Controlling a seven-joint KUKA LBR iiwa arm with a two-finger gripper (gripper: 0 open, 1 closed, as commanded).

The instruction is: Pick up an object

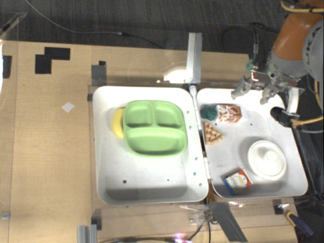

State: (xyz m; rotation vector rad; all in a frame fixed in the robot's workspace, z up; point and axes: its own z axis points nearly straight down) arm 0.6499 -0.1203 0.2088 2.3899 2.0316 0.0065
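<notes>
On the tabletop (45, 151) you have two shallow white bins. The left bin (147, 186) carries one green plastic divided tray (154, 127) lying over one yellow piece (117, 123). The right bin (293, 181) carries one dark teal lump (208, 112), one red-and-white printed packet (229, 113), one toy pizza slice (211, 134), one blue-and-orange small box (237, 181) and one round white lidded bowl (267, 159).

Your gripper (257, 91) hovers over that bin's far edge, fingers spread and bare. Judging from here, the printed packet is nearest: centre above it, descend straight, and keep clear of the wall and the teal lump touching it.
</notes>
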